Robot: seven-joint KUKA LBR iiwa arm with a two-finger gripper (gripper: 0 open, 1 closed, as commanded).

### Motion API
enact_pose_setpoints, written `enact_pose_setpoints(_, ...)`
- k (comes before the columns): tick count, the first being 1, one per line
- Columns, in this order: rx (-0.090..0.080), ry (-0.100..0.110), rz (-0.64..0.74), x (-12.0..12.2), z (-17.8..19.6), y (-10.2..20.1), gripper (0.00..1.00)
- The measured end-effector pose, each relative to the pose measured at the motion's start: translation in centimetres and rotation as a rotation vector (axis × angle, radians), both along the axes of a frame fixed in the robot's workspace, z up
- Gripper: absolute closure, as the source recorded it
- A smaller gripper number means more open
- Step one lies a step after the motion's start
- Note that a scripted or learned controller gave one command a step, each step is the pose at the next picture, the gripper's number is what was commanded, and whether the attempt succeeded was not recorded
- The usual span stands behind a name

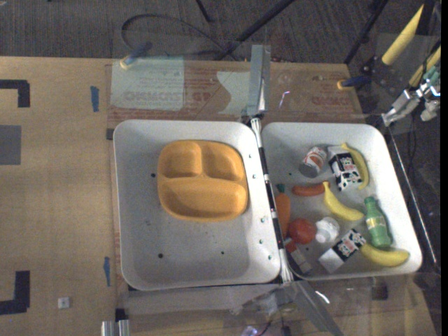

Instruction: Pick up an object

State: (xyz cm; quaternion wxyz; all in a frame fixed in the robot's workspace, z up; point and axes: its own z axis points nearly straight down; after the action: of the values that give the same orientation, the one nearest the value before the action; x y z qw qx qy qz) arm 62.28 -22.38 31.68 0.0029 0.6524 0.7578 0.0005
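Observation:
The left bin [140,257] holds an orange divided plate [202,179] lying flat toward its back. In the right bin [294,142] lie several small items. A can [313,161] and a black-and-white carton [345,171] sit at the back, with a yellow banana [359,162] curved beside the carton. A red chili [308,189], a second banana [337,205] and a carrot [282,208] lie in the middle. A red tomato [302,230], a white piece [326,228], another carton [343,249], a green bottle [376,222] and a third banana [383,256] fill the front.
A metal divider [266,187] runs between the two bins. Behind them lie a clear sheet [182,86] and a blue clamp [134,54]. Stand legs and cables cross the dark floor at the back. Yellow-handled gear [413,96] stands off the bench's right rear corner.

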Motion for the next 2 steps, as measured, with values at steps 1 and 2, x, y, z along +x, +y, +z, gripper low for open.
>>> enact_pose_setpoints(1,0.003,0.005,0.171,-6.6,-18.4,0.1,0.00)
enact_pose_setpoints(2,0.001,-0.001,0.169,-6.5,-17.2,0.0,1.00)
